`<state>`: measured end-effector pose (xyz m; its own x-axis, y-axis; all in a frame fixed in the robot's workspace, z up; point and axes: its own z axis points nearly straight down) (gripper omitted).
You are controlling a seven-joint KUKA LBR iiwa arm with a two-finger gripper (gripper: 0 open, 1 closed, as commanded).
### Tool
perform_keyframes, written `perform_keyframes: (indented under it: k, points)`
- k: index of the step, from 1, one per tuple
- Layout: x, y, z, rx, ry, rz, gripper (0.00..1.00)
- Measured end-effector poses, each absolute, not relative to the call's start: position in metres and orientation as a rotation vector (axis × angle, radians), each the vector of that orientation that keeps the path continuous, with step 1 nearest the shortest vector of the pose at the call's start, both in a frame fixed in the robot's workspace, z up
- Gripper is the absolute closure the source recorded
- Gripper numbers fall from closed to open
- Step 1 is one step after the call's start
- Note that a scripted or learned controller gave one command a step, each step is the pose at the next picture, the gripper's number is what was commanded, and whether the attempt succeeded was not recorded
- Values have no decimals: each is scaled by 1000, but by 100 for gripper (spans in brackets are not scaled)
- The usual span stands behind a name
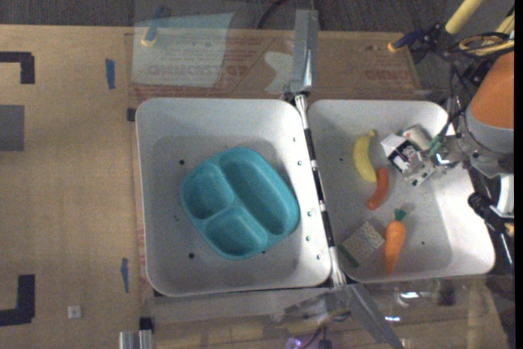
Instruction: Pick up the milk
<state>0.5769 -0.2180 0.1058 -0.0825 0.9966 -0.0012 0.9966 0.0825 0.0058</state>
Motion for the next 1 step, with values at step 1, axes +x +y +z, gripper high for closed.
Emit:
perform_keyframes:
  k: [1]
  points:
    - [605,-161,241,2249,2190,0,100]
